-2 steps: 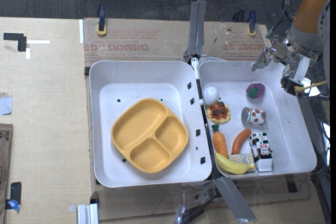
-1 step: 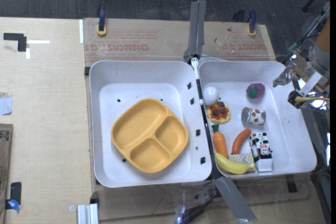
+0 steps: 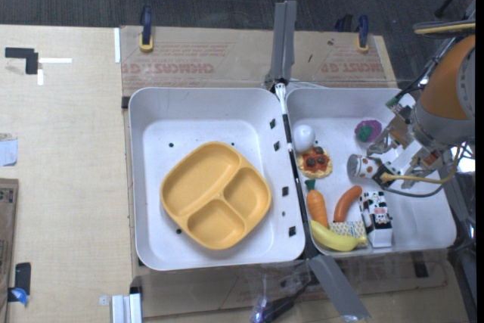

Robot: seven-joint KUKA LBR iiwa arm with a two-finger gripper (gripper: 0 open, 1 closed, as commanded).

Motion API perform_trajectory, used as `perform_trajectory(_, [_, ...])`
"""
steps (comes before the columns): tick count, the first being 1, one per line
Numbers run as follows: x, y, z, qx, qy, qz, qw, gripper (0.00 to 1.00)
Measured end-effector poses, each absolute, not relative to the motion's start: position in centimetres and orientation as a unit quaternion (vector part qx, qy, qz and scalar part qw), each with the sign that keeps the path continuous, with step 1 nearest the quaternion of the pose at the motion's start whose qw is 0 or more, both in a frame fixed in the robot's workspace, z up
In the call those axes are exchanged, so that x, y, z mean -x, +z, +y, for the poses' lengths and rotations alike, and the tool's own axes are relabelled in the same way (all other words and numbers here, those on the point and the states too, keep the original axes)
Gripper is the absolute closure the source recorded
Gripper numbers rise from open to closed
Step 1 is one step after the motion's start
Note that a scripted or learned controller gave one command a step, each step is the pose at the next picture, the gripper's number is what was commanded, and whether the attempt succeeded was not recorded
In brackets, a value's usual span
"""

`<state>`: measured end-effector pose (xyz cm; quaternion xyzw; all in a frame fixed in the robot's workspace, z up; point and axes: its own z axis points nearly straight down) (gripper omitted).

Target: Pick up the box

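I'm looking down on both bins now, and the arm is reaching in from the right, grey body with the orange band sitting over the far corner of the right bin. The gripper hangs low over the middle of that bin, tangled up visually with its own cables, and I honestly cannot tell how it stands from this angle, too much clutter around the tip. Nothing I can make out is caught in it.

The box, white with dark printed patches, lies on the bin floor toward the near edge, just below the gripper and apart from it. Right beside it on the left I've got an orange-red sausage lying at a slant, then a carrot, and a banana curling along the near wall with a small speckled cracker-like piece touching it. Further back there's a little pizza slice, a white round thing near the divider, and a purple-and-green piece toward the back. A small silver can rests just beside the gripper tip.

Over in the left bin a yellow divided plate sits alone, tilted diagonally, three compartments facing up
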<state>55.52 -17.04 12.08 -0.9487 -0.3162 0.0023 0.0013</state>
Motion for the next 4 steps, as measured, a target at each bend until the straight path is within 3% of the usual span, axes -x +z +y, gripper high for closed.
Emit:
perform_trajectory(1, [-55.5, 13.0, -17.2, 0.949, 0.0030, -0.315, 0.001, 1.00])
perform_trajectory(2, [-55.5, 13.0, -17.2, 0.949, 0.0032, -0.314, 0.002, 0.00])
perform_trajectory(3, [-59.4, 35.8, -21.1, 0.964, 0.0022, -0.266, 0.000, 0.00])
perform_trajectory(4, [-55.6, 22.8, -17.4, 0.995, 0.0029, -0.102, 0.001, 0.00])
